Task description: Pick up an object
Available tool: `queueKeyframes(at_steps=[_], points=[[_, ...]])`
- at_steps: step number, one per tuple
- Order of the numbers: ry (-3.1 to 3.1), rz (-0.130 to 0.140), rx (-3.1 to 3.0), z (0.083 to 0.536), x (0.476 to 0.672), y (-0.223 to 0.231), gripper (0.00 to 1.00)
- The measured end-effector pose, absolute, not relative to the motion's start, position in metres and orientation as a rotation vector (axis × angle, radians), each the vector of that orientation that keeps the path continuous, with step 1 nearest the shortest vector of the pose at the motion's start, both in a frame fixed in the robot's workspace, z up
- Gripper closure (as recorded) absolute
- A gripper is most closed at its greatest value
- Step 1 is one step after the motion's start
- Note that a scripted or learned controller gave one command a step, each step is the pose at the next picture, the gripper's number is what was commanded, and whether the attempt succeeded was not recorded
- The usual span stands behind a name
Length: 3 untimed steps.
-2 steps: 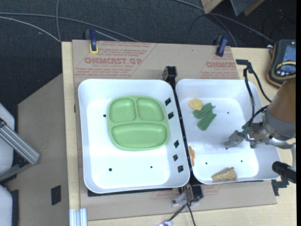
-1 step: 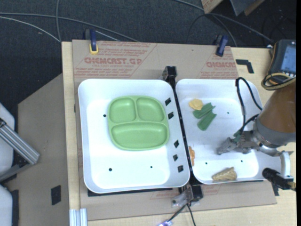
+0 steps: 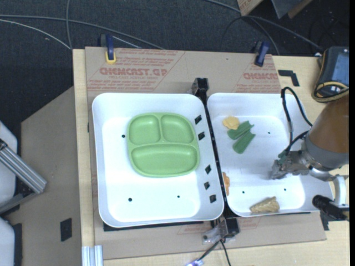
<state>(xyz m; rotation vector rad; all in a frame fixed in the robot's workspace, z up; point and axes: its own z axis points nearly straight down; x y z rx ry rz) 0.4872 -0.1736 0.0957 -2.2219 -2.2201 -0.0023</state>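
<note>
So the bench (image 3: 138,65) takes up most of the frame, a brown board clamped at the top edge, with two white bins sitting side by side on it and touching along the middle. My guess is the clamps and the snug pairing are there so nothing slides when the arm pokes around.

The left bin (image 3: 111,193) holds a green divided plate (image 3: 163,144), lying flat in the upper middle of that bin. The right bin (image 3: 260,107) is where the loose stuff is, so that reads as the picking side: a green leafy-looking piece (image 3: 242,137) near its upper left, a small yellow bit (image 3: 231,123) touching just above it, a tan lumpy object (image 3: 264,205) down by the bottom rim, and a sliver of something orange (image 3: 226,180) at the left wall, too small to name.

The arm (image 3: 331,140) comes in from the right edge of the frame, orange band up top, wrist bent down into the right-hand part of the right bin. The gripper (image 3: 283,168) sits low over bare bin floor, well apart from the green piece and above-right of the tan one. I honestly can't tell if it's clenched or released, and nothing visible is in it. Nothing looks picked yet.
</note>
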Motion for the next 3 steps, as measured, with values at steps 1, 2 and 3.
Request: queueKeyframes(at_steps=[1,2,3], points=[[-2.224,-0.003,-2.224,0.139,0.486,-0.176,1.0],[-2.225,-0.004,-2.224,0.184,0.482,-0.176,1.0],[-2.229,-0.006,-2.225,0.248,0.488,-0.177,1.0]])
